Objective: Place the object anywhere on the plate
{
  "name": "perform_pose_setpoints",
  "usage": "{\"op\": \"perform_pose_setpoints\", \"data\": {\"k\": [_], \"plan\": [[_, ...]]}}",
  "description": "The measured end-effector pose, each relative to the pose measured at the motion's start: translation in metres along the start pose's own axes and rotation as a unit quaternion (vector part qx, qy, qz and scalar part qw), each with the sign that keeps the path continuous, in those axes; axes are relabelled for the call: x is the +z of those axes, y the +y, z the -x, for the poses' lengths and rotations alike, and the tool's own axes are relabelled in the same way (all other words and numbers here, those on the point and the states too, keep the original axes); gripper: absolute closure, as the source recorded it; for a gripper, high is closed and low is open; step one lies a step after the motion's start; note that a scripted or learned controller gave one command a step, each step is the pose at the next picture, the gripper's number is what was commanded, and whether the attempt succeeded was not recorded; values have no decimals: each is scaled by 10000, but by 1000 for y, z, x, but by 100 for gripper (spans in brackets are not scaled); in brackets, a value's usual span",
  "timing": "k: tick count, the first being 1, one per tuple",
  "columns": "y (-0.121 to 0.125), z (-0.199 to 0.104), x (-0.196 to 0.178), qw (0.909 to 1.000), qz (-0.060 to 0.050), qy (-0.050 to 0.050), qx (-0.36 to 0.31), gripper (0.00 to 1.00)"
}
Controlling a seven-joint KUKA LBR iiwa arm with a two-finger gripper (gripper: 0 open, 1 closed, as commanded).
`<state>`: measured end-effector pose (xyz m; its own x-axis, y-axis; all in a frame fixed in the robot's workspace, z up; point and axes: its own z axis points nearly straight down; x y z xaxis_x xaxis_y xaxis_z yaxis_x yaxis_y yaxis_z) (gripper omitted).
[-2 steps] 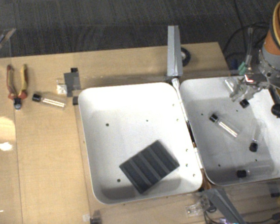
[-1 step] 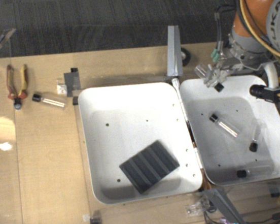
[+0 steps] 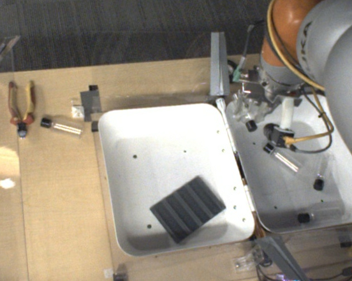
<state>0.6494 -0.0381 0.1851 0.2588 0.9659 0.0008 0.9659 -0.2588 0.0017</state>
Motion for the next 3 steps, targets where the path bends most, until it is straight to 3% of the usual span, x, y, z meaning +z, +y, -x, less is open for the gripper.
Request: {"op": "perform_pose_setpoints", "data": {"k": [1,2,3], "plan": [[-5,-86,1,9988,-4,0,497,100],[-36,-160,41,9942,-17,-4,1076,100],[-50,-270,84,9960,32,60,886,100]]}}
